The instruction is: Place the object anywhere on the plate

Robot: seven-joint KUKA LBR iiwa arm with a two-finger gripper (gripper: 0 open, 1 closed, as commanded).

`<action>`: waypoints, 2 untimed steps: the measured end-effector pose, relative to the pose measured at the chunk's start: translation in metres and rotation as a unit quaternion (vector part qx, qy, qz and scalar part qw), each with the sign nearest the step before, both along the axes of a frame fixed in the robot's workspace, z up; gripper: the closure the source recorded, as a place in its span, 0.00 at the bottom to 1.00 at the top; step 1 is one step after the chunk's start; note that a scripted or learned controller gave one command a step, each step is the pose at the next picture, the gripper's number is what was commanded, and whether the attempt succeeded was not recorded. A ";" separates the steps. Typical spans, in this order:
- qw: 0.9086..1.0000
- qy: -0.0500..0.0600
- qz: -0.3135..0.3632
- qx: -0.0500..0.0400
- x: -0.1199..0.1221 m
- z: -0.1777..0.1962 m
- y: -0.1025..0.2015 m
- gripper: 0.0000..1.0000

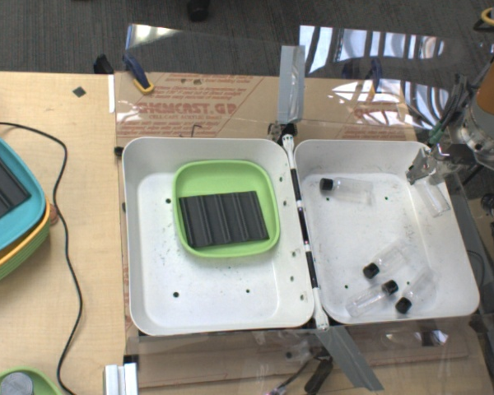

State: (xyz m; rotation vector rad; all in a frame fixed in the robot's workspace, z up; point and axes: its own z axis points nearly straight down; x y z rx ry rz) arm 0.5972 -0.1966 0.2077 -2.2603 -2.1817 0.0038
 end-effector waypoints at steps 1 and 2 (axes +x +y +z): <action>1.000 0.000 0.000 0.000 0.000 0.000 0.000 0.00; 0.993 -0.001 -0.119 -0.001 -0.023 0.067 -0.013 0.00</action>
